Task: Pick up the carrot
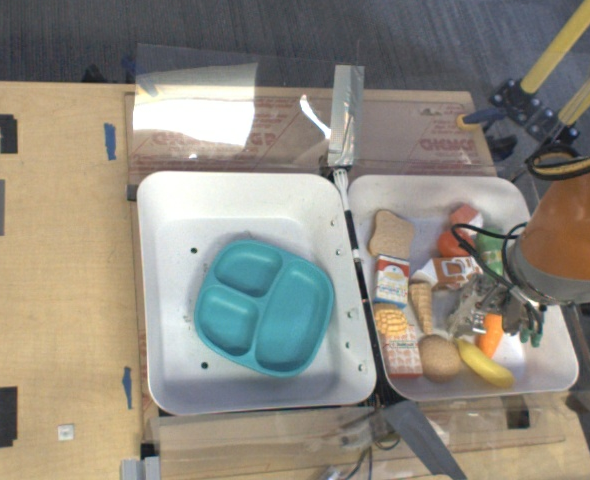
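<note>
Grey carpet surrounds a pale wooden table [55,298] that carries two shallow white bins side by side. Inside the left bin [165,208] lies a teal divided plate [264,308], roughly at its middle. Crowded into the right bin [555,368] are play foods: a slice of bread [391,234] near the far-left corner, a small carton [391,279] beside it, a waffle-like piece [392,322], an ice cream cone [420,306], a potato [439,357] and a banana [485,364] along the near edge.

From the right edge of the right bin the arm reaches in, its orange band [573,230] above the wrist, and the gripper [485,306] hangs low over the bin's right half. Cables and metal parts clutter that spot, so whether the jaws are spread or pressed together cannot be told.

What looks like the carrot [490,334] is a small orange piece just under the gripper, toward the bin's near edge, right beside the banana's upper end. Only a short stub of it is visible, so its long axis cannot be read with confidence. A second orange-red item [456,230] sits toward the far side, partly hidden by the arm.

By my reading, the carrot lies just nearward of the jaws, so the coming move is a short drop rather than a sideways reach, with the banana close enough to be nudged.
</note>
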You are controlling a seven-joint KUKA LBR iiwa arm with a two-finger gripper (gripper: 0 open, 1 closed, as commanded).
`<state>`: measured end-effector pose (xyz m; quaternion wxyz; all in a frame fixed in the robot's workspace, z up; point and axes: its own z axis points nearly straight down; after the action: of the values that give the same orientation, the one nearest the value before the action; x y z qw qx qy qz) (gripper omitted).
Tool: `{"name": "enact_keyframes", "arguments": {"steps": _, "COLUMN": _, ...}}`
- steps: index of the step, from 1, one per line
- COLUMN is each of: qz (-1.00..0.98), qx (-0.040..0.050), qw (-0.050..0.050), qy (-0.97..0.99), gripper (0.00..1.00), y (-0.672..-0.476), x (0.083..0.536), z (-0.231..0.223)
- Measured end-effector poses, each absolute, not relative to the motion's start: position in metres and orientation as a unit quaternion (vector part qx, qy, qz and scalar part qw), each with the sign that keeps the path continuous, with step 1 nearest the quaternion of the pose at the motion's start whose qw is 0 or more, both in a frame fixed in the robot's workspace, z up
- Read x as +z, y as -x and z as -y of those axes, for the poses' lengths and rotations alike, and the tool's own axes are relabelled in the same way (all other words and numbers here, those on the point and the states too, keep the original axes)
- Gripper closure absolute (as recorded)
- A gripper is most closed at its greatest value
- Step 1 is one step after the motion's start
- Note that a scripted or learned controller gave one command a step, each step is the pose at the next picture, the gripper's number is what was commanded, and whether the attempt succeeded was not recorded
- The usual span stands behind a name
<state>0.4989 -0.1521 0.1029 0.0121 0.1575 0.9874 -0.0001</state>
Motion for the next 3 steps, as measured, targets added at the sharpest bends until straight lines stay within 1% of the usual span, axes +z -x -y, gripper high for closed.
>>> {"name": "enact_keyframes", "arguments": {"steps": 1, "qz": -0.974, "qx": 0.0010, "qw": 0.006, "qy": -0.228, "gripper": 1.00, "y": -0.520, "x": 0.199, "z": 0.110}}
{"name": "enact_keyframes", "arguments": {"steps": 2, "qz": -0.973, "qx": 0.0001, "qw": 0.002, "qy": -0.229, "gripper": 0.00, "y": -0.518, "x": 0.196, "z": 0.111}}
{"name": "enact_keyframes", "arguments": {"steps": 3, "qz": -0.970, "qx": 0.0002, "qw": 0.004, "qy": -0.244, "gripper": 0.00, "y": -0.496, "x": 0.095, "z": 0.164}}
